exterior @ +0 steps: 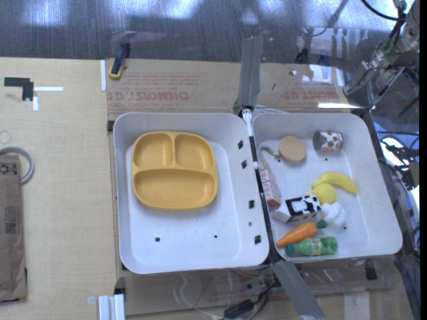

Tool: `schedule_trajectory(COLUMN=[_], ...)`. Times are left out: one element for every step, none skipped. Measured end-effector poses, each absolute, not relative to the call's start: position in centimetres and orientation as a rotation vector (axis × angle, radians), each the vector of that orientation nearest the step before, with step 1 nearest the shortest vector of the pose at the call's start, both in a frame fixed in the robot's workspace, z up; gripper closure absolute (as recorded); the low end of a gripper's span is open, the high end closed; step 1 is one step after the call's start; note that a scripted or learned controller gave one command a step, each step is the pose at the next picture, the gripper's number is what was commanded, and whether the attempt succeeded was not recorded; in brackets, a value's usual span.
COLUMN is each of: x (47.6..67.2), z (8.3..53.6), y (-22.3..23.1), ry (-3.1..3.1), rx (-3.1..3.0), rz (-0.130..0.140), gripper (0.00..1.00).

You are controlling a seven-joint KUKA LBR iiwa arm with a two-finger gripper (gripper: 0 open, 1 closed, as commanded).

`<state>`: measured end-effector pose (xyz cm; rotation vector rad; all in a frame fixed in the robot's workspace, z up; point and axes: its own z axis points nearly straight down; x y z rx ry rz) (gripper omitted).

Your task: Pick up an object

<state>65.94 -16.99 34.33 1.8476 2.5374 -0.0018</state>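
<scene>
Toys — right bin, yellow plate left

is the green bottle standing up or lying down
Lying down. The green bottle rests on its side along the near edge of the right bin, long axis running left to right, just below the carrot.

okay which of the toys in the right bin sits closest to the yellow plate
The slim carton lying along the right bin's left wall; every other toy sits farther right.
</scene>
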Motion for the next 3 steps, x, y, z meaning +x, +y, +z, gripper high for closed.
schedule_trajectory(x=[63.04,63.13,63.13], z=[36.26,37.09,37.08], y=[-12.23,-12.24,-12.23], ry=[2.354,2.356,2.356], rx=[2.081,2.077,2.077], rz=[-0.004,-0.007,-0.007], gripper=[0.0,1.0,0.0])
